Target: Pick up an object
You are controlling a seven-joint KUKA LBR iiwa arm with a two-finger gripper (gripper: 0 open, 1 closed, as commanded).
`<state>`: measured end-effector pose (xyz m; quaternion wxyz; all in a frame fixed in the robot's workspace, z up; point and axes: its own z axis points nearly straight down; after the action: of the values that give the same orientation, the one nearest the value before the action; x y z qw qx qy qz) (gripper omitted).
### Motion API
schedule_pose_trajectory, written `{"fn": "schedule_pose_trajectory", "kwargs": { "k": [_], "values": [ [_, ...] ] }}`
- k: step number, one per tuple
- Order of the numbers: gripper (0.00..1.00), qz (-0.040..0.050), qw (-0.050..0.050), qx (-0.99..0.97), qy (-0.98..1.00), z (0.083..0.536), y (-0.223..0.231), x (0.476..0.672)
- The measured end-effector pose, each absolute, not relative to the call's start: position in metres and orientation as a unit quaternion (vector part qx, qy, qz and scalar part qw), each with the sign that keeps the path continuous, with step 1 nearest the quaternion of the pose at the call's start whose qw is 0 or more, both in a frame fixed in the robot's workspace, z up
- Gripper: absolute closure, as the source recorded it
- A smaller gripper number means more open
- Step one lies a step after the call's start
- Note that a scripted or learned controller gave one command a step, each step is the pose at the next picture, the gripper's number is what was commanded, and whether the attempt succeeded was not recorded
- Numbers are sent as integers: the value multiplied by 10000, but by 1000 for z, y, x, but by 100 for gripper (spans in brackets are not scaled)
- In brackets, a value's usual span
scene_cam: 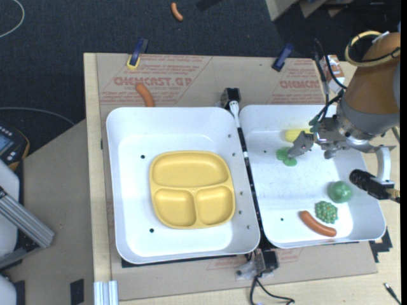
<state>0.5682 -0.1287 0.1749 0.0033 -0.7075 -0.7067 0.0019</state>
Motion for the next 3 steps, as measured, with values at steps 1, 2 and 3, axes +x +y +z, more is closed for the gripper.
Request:
{"fn": "schedule_pose_trajectory", "kwargs": {
  "k": [1, 2, 3],
  "values": [
    [0, 16, 34, -7072, -7070, 130, -123, 563],
    [0, 15, 31, -7074, -7069, 82, -122, 562],
    [100, -2, 1, -7079, -7063, 95, -123, 563]
  ]
}}
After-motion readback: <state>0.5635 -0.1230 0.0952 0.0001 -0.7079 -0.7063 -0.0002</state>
